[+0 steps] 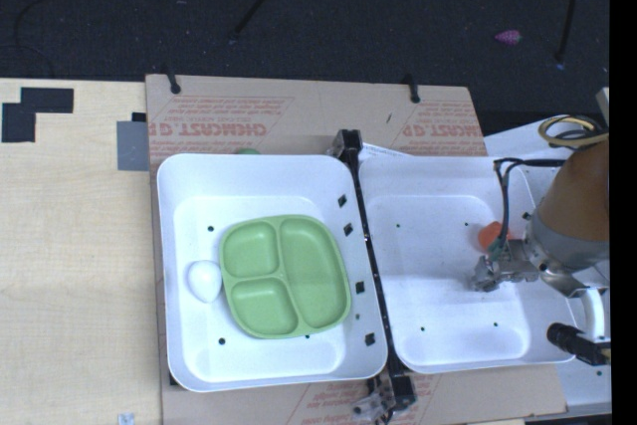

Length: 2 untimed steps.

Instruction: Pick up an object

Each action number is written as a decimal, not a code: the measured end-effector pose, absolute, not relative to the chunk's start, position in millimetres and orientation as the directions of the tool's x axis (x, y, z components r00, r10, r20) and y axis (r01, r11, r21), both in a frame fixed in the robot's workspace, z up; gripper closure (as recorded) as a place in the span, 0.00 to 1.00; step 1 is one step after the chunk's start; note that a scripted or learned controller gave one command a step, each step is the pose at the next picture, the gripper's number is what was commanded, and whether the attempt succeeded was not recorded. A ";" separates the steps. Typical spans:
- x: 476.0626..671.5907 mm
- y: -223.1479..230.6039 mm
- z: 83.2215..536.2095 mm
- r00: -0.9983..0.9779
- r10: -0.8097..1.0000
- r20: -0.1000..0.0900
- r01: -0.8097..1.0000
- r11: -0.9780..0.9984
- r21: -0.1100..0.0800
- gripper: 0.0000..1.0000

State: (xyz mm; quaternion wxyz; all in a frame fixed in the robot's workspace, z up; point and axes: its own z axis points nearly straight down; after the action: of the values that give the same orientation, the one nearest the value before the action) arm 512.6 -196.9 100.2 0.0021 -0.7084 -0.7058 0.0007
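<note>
Two white bins sit side by side on the bench, on a cardboard sheet [299, 119] printed with red lettering. In the left bin [194, 184] lies a green plate [285, 276] with three compartments, tilted a little against the bin's sides. Just left of it, touching or very nearly touching its rim, rests a small white egg-shaped object [205, 280].

Over to the right bin [428, 353]: the arm [579, 214] comes in from the right, its orange band showing above the grey wrist. The gripper [490, 276] is down low near the bin floor, on the right side of the bin. Right beside it, just above in the view, sits a small orange object [491, 235], close to the bin's right wall. It looks to be next to the gripper and not between the fingers, though the two are so close here that contact can't be ruled out. How far apart the fingers stand is impossible to judge; the metal parts blur together at this angle.

A black clamp strip [360, 244] runs between the two bins. Dark cables [508, 179] loop from the arm over the right bin's upper right corner.
</note>
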 end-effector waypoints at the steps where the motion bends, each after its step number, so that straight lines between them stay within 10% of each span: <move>1: 514.8 -187.3 149.6 -0.002 1.000 0.000 1.000 0.002 0.001 1.00; 2: 519.3 -188.0 212.6 -0.002 1.000 -0.001 1.000 0.002 0.004 1.00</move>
State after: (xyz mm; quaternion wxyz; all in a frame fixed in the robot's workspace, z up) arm 519.3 -188.0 212.6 -0.0018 -0.7065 -0.7077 -0.0010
